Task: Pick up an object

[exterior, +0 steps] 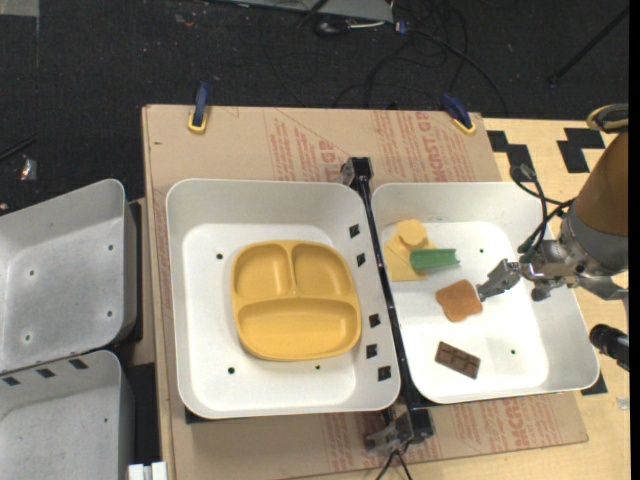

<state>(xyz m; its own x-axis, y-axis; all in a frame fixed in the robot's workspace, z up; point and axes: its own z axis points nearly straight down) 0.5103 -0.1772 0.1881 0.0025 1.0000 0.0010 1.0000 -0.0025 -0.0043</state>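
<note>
The right bin (520,373) holds several small items. A tan, toast-like piece (459,300) lies near its middle. A green block (434,259) rests against a yellow lump (406,248) toward the bin's far left. A dark brown chocolate bar (457,359) lies near the front. My gripper (503,277) reaches in from the right, low over the bin floor, just right of the tan piece and apart from it. Nothing shows in its grasp.
The left bin (195,268) carries a yellow divided plate (296,300). A black divider (378,288) runs between the two bins. The grey and orange arm (600,218) hangs over the right bin's right rim. Spare white trays (60,268) lie off the bench to the left.
</note>
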